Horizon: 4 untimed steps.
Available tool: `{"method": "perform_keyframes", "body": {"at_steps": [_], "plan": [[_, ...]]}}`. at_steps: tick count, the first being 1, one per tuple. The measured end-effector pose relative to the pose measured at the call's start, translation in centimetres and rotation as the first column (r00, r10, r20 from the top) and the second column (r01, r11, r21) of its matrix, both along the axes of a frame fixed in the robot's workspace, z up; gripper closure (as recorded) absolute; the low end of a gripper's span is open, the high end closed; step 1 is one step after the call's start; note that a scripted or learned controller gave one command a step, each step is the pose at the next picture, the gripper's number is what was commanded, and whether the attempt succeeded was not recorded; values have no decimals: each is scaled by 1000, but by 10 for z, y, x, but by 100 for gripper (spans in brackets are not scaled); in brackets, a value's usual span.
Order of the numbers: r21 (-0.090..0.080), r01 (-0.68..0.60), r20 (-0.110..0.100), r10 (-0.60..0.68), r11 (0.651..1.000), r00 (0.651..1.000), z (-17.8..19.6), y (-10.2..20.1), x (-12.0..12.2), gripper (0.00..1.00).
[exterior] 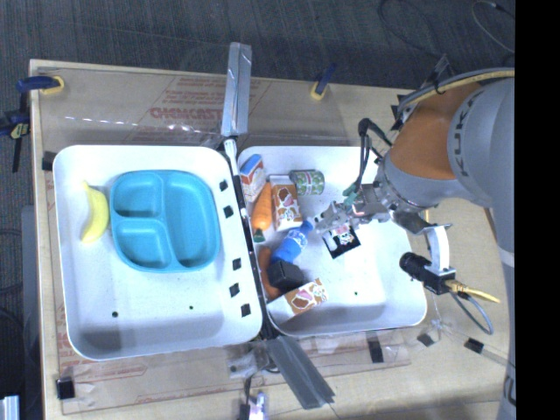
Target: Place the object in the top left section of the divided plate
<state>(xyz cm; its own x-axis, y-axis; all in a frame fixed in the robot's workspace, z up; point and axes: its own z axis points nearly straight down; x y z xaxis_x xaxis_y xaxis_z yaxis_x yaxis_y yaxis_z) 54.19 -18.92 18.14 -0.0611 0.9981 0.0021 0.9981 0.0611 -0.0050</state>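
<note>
Dark grey carpet surrounds a light wooden bench (52, 234) carrying two shallow white bins side by side. Left white bin (79, 322) holds a light blue divided plastic plate (166, 219) at centre-left of frame, three sections, nothing seen in them. Yellow banana (94, 213) lies just beside the plate's left edge, on the bin floor.

Right white bin (385, 300) has clutter packed along its left side: a small printed carton (251, 175) at top, an orange carrot-shaped item (261, 210) below it, a printed snack packet (284, 206), a green-labelled tin can (308, 182) on its side, a blue plastic bottle (291, 243), a black rounded object (282, 274), and a brown-and-white printed pouch (304, 296) near the bin's lower edge.

Grey arm with orange band enters from upper right. Two-finger gripper (339, 226) sits low over the middle of the right bin, near the blue bottle. Finger spread: cannot tell, too cluttered and small. A black-and-white tag-like piece (342, 241) sits right at the gripper; held or not, unclear.
</note>
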Motion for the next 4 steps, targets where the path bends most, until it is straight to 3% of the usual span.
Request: {"method": "perform_keyframes", "body": {"at_steps": [1, 2, 3, 4], "plan": [[-1, -422, 4, 422, 906, 906, 0, 55, 71, 100], [0, -502, 3, 502, 865, 865, 20, 123, 85, 100], [-2, -712, 5, 712, 703, 702, 9, 190, 114, 100], [-1, -765, 4, 765, 644, 644, 99, 206, 40, 100]]}}
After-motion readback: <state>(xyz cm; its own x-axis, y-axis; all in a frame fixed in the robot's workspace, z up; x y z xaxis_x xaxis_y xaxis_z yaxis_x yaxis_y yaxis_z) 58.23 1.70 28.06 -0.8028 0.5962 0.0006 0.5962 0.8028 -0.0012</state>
